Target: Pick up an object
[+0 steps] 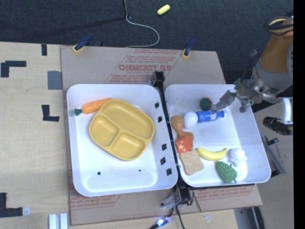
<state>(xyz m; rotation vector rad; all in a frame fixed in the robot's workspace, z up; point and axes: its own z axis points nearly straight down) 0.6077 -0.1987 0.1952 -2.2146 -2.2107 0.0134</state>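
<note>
My gripper [232, 104] hangs over the upper right part of the right bin [240, 133], open, with nothing between its fingers. Its left finger [222, 101] ends just above the right end of a blue bottle [211, 116] that lies on its side with a white cap [190, 119]. A small dark green ball [206, 103] sits just left of that finger. Lower in the same bin lie a banana [212, 153], a toast slice [192, 162], a red-orange block [185, 142], a brown piece [177, 123], a green vegetable [226, 171] and a white item [237, 155].
The left bin [119, 178] holds a yellow divided plate [122, 129] and a carrot [95, 106] near its upper left corner. A black divider [164, 128] runs between the bins. A small yellow object [163, 9] lies on the dark floor behind the bench.
</note>
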